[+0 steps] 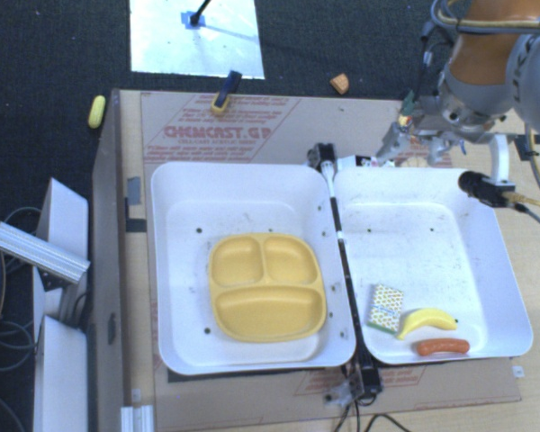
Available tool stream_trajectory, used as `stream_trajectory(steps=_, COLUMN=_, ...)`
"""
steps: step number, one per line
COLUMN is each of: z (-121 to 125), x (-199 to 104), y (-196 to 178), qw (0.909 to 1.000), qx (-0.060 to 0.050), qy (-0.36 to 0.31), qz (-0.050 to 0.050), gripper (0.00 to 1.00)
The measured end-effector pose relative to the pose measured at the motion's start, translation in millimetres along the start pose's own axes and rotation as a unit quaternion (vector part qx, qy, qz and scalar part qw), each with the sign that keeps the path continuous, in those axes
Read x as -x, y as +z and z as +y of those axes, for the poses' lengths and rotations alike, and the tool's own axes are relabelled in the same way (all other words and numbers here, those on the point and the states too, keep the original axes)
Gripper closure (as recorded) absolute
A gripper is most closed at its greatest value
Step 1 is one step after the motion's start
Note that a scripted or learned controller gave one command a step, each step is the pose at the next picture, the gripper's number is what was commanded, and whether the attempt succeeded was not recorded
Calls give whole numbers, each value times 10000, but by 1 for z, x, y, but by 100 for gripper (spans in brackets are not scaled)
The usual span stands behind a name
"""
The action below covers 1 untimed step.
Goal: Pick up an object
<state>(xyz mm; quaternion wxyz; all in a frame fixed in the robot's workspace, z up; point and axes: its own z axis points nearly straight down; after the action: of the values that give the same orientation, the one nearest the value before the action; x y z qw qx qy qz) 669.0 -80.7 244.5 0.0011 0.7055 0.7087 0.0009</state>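
Observation:
In the right bin, near its front edge, lie a small patterned packet, a yellow toy banana and an orange-red sausage, close together. A yellow divided plate rests in the left bin. My gripper hangs over the back rim of the right bin, far from the three small objects. Its fingers are spread, with nothing between them.
Behind the bins, on the cardboard, lies a yellow and dark tool. A small orange piece and a yellow object sit on the dark floor. A white sheet lies at the back.

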Motion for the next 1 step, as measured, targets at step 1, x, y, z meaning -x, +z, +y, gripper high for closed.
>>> stream_trajectory(steps=1, z=-1, x=61, y=17, qw=10000, qx=-3, qy=18, qz=-10, gripper=0)
